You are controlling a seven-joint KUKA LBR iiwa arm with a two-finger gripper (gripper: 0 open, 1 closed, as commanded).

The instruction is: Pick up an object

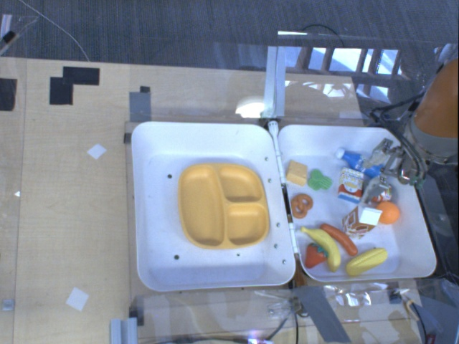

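Right bin (423, 264) crowded: toys packed close, gaps narrow, possibly touching. Left bin (150, 192) open around yellow tray (222, 205).

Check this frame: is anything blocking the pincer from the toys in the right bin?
Nothing visible does. The pincer is already low among the toys, beside the white carton and the orange.

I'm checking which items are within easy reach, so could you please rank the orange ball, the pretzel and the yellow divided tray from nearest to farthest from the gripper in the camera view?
1. Orange ball: right bin, just right of and below the gripper.
2. Pretzel: right bin, by its left wall.
3. Yellow divided tray: middle of the left bin, farthest.
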